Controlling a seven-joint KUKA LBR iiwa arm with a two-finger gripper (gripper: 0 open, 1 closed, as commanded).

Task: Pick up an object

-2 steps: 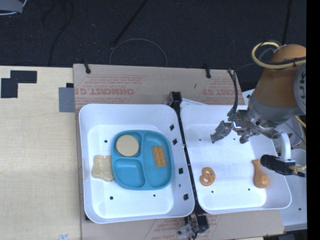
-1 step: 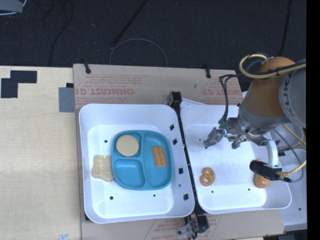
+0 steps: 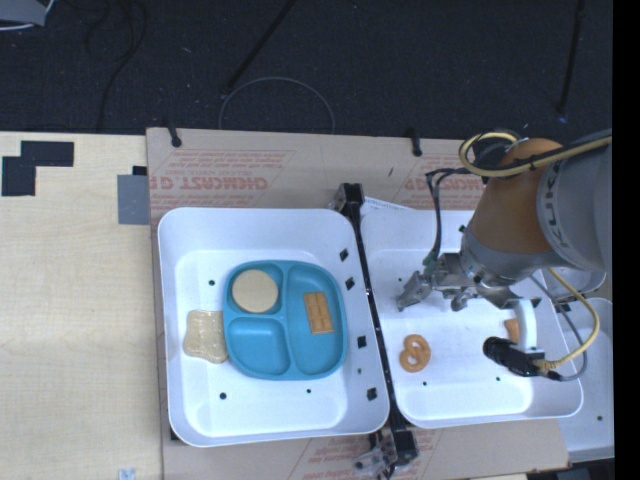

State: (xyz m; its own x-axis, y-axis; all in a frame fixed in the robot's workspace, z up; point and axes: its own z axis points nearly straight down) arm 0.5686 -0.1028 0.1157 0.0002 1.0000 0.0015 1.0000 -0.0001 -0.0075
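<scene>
Reaching in from three o'clock, the arm [image 3: 545, 208] hangs over the right bin [image 3: 470, 408], its gripper [image 3: 432, 290] apparently open and holding nothing. The pretzel [image 3: 415, 352] lies at the gripper's six o'clock, probably the target, while the blue tray [image 3: 268, 353] sits in the left bin.

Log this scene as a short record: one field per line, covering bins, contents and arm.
left bin: holds a blue divided tray and a pale flat toast-like piece touching the tray's left edge
tray contents: round tan disc in upper-left compartment; orange cracker-like bar in right compartment; lower compartment bare
right bin: orange pretzel-shaped item lying on the floor
arm: over the right bin, reaching in from the right
gripper: above and apart from the pretzel-shaped item
grasp: nothing seen held
</scene>
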